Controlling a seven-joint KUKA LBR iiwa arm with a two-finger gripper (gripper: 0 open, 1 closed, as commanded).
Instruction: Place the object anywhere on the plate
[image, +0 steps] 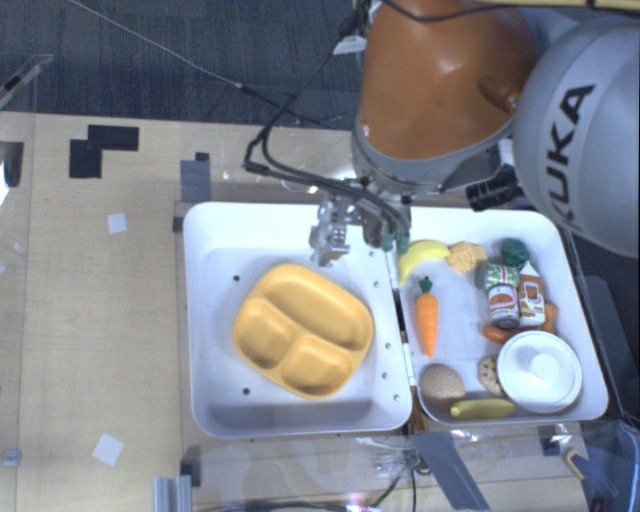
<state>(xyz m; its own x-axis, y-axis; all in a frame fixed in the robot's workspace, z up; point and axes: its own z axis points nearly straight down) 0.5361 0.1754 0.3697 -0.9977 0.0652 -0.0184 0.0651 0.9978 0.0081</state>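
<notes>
A pale wooden bench with black markings meets dark carpet.

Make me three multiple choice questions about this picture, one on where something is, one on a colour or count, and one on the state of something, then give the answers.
1. Where does the yellow three-compartment plastic plate lie?
A. in the left white bin
B. in the right white bin
C. on the wooden bench

2. What colour is the toy carrot in the right bin?
A. purple
B. orange with a green top
C. white

3. What is the state of the plate?
A. stacked with toy food
B. flipped upside down
C. bare, nothing on it

Answers:
1 A: the plate sits in the left bin.
2 B: the carrot's body is orange and its tip green.
3 C: all three compartments are bare; the gripper hangs above the bin's far edge.
</notes>
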